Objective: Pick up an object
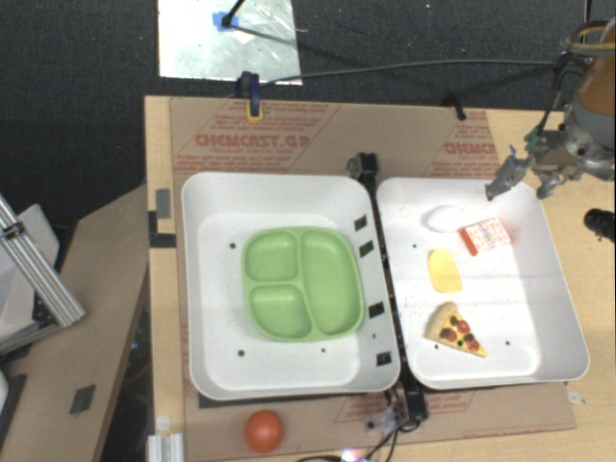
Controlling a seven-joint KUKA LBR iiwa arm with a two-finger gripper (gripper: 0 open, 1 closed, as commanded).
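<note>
The right bin holds a small red and white box, a flat yellow piece, a toy pizza slice and a pale white oval. My gripper hangs over the bin's far right corner, above and to the right of the red and white box. Its two fingers are spread apart and point down, open, with nothing between them.
A green divided plate lies in the left bin. A red ball sits on the cardboard in front of the bins. Black clips run along the seam between the bins.
</note>
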